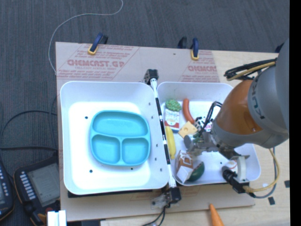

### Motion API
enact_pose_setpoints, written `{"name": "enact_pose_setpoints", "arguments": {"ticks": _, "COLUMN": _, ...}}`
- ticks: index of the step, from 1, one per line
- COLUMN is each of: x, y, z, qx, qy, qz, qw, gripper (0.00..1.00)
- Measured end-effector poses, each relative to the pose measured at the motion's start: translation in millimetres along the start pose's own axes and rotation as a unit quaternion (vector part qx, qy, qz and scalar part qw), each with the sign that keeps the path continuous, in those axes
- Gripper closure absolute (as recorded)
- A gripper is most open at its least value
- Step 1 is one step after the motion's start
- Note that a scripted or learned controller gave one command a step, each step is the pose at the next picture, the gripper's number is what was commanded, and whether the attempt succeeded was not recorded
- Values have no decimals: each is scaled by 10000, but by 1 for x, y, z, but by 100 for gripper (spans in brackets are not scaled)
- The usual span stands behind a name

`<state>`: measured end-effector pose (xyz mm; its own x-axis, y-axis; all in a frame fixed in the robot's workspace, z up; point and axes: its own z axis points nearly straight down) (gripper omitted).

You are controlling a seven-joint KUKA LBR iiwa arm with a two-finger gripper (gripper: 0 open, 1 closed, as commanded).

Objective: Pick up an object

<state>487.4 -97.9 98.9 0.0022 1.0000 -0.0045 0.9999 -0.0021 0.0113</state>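
low in the right bin (254, 166), hand (194, 142) over yellow wedge (187, 129) (grip state unclear), carton (184, 162) just below

Looks like a robotics lab setup: a board (117, 62) labelled CHEMCAST is held by clamps (97, 42), cables (70, 22) are strewn over grey carpet, and a control pendant (33, 187) is parked far left of the gripper (196, 140).
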Motion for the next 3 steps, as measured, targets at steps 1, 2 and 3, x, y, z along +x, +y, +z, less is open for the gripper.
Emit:
{"name": "enact_pose_setpoints", "arguments": {"ticks": 1, "x": 0, "y": 0, "z": 0, "qx": 1, "qy": 0, "qz": 0, "qw": 10000, "gripper": 0}}
{"name": "enact_pose_setpoints", "arguments": {"ticks": 2, "x": 0, "y": -2, "z": 10, "qx": 18, "qy": -6, "qz": 7, "qw": 10000, "gripper": 0}}
{"name": "enact_pose_setpoints", "arguments": {"ticks": 3, "x": 1, "y": 0, "z": 0, "qx": 5, "qy": -2, "qz": 3, "qw": 10000, "gripper": 100}}
